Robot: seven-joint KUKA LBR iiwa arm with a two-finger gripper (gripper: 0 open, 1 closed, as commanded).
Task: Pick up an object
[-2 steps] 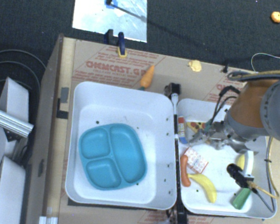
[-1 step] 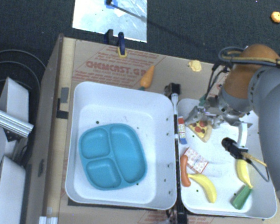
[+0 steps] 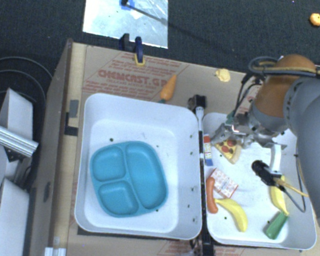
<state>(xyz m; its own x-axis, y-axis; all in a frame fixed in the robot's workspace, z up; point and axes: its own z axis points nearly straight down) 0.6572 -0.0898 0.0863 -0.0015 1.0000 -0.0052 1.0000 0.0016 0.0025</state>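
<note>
Blue divided plate [image 3: 129, 176]: left bin [image 3: 88, 132], centre toward front edge. Orange sausage-shaped toy [image 3: 212, 196]: right bin [image 3: 301, 234], along left wall. Patterned packet [image 3: 223, 184]: just beside it, to the right. Banana [image 3: 234, 214]: near front edge, right of sausage-shaped toy. Pizza-slice toy [image 3: 230, 150]: far-left part of right bin, directly below gripper [image 3: 229, 137]. Cannot tell whether gripper is open or closed, or whether it touches the toy. Second banana [image 3: 278, 198] and green block [image 3: 274, 225]: toward front-right corner.
</note>
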